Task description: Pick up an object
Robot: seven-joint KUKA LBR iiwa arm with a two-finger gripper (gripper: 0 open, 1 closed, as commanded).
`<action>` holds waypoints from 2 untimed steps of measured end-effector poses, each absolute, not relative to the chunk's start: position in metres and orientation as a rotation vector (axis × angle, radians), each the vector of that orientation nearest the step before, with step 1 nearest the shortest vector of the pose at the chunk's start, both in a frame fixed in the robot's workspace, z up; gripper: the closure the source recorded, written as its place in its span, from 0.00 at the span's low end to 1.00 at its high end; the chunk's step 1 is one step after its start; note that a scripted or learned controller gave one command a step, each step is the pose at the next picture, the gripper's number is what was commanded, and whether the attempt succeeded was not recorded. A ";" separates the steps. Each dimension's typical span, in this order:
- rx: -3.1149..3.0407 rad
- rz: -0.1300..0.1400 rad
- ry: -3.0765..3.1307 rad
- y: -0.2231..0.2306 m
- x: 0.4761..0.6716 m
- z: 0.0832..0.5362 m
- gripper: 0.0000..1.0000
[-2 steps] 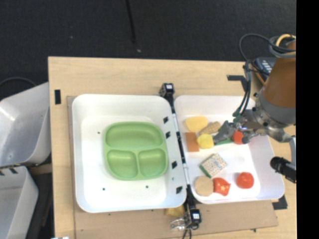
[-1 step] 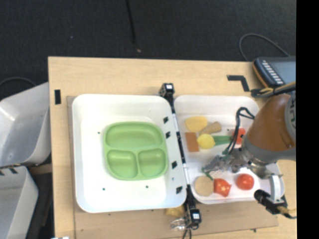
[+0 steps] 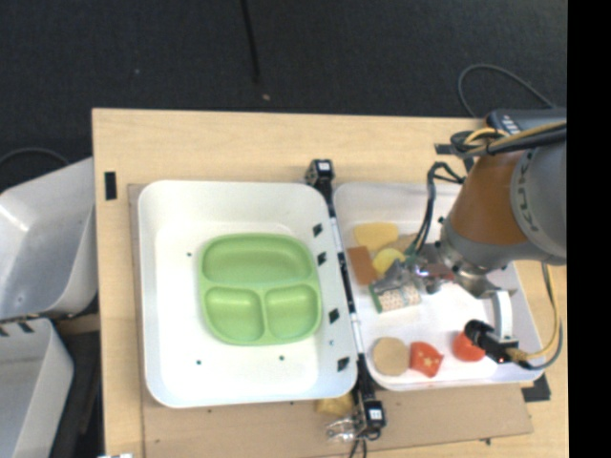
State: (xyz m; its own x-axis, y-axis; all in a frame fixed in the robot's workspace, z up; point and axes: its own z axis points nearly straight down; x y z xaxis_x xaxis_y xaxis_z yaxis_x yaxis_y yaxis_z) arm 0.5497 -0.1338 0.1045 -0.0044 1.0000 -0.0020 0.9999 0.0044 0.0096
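In the right bin (image 3: 535, 365), near its middle, a small green-and-white packet (image 3: 396, 298) lies tilted, just below the claw (image 3: 409, 273). The claw hangs directly over the packet's upper edge; whether it touches the packet, and whether it stands apart or together, cannot be told from this angle. Just left of the packet lies a brown rectangular block (image 3: 360, 261), and above it a yellow wedge (image 3: 375, 234) and a small yellow-green round piece (image 3: 387, 259) sit close together, touching or nearly so. Along the bin's lower wall lie a tan round disc (image 3: 389, 355), a red piece (image 3: 426, 358) just to its right, and a second red piece (image 3: 466, 347) farther right beside a dark fitting. The arm (image 3: 496, 208), grey with an orange band, enters from the right and bends down over the right bin, cables looping around it. The left bin (image 3: 172, 351) carries a green divided plate (image 3: 260, 287) with one long compartment above two smaller ones, set near the bin's centre. Both bins rest side by side on the pale wooden table (image 3: 191, 141), joined along a row of small black clips (image 3: 334, 284).
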 end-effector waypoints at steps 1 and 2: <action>2.204 0.019 2.221 -0.080 0.540 0.257 0.00; 2.229 -0.002 2.216 -0.125 0.546 0.098 0.00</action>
State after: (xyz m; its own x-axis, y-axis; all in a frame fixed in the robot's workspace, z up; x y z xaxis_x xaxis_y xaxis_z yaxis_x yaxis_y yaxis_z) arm 0.5459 -0.1250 0.0977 0.0060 1.0000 0.0001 1.0000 -0.0060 -0.0019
